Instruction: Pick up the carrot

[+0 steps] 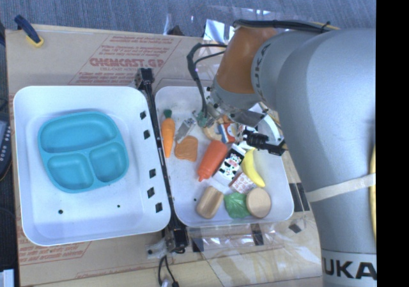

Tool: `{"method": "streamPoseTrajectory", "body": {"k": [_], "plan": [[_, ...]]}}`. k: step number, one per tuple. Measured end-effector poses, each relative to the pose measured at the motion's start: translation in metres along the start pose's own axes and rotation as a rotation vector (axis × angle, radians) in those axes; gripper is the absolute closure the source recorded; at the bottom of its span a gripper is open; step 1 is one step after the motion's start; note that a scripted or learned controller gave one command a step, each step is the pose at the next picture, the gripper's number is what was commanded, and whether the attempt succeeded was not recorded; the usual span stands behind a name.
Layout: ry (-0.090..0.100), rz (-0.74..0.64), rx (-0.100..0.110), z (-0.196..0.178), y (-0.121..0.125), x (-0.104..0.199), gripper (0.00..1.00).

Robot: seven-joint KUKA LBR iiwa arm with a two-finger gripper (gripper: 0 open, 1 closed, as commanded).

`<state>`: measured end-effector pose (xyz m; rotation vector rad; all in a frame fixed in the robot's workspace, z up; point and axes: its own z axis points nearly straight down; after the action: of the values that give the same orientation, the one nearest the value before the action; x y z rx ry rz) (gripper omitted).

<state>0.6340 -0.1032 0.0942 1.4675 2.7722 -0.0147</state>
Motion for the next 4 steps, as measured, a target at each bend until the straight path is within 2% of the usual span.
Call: {"method": "streamPoseTrajectory", "body": {"k": [1, 2, 3, 4], "plan": [[0.004, 0.131, -0.013, -0.104, 0.054, 0.033, 0.00], [0.011, 0.011, -0.004, -0.099, 0.047, 0.084, 0.00], [0.006, 0.071, -0.005, -0.099, 0.033, 0.044, 0.00], [0.012, 0.117, 0.005, -0.022, -0.015, 0.009, 0.00]]}}
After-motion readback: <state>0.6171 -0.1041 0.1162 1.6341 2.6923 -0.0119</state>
